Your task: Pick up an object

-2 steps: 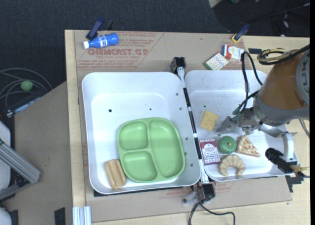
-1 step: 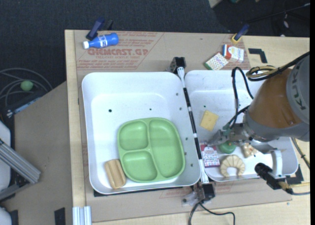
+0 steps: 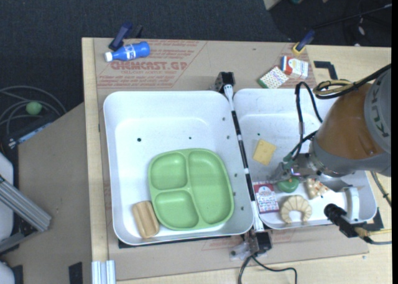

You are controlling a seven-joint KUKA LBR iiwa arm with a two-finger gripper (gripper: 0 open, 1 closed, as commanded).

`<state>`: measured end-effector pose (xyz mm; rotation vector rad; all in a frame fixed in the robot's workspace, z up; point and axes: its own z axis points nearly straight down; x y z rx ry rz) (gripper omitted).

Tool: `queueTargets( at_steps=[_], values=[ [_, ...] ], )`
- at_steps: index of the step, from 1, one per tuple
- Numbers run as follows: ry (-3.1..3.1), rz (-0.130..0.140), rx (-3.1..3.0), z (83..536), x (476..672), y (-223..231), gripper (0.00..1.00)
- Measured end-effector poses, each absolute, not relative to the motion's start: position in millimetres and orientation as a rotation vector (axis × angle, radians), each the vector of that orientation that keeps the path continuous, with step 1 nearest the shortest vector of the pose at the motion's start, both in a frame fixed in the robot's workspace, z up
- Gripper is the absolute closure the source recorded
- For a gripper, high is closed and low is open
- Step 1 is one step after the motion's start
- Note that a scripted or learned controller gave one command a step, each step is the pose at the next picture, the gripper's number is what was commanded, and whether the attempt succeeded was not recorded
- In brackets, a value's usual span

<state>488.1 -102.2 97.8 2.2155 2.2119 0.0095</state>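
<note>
Right bin [image 3: 273, 105] | gripper [image 3: 290, 174] low over green object [image 3: 287, 184], touching or just above it | croissant [image 3: 296, 208] just beyond, long axis across bin | finger spread: cannot tell | 1 arm.

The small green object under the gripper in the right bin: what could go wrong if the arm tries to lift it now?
1. The small green rounded object lies close to the tan croissant-shaped toy and the red-and-white printed packet, so the gripper might catch or push a neighbour instead.
2. It looks small and rounded, so it may slip out.
3. The black cable hangs over the right white bin and could snag.
</note>
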Motion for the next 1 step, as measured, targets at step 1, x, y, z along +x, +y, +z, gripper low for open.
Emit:
queueTargets(
  at_steps=[1],
  values=[
    [2.223,0.002,2.22,184.8,517.5,-30.5,1.0]
  ],
)
